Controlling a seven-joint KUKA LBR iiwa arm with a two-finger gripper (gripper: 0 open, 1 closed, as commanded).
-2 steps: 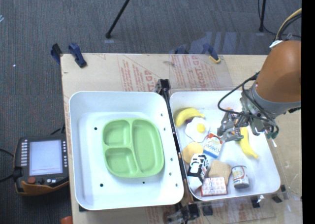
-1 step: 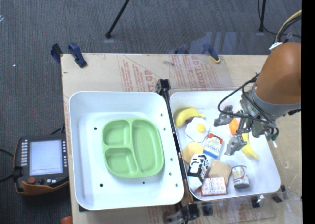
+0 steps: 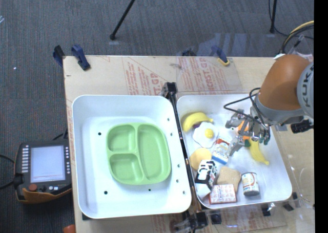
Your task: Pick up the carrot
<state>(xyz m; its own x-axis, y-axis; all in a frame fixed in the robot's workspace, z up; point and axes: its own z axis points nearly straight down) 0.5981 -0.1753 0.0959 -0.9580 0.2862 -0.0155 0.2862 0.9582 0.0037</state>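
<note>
The carrot (image 3: pixel 247 135), a small orange piece with a green end, shows between the fingers of my gripper (image 3: pixel 245 136) over the right part of the right bin (image 3: pixel 279 186). The gripper is shut on it and hangs just left of a yellow banana (image 3: pixel 259 154). The grey arm with its orange band (image 3: pixel 282 82) comes in from the right and hides part of the bin's far right wall.
The right bin also holds a second banana (image 3: pixel 193 120), a fried egg (image 3: pixel 205 133), a small carton (image 3: pixel 220 151), a toast slice (image 3: pixel 228 176), a can (image 3: pixel 250 184) and several packets. A green divided plate (image 3: pixel 138 153) lies in the left bin (image 3: pixel 84 196).
</note>
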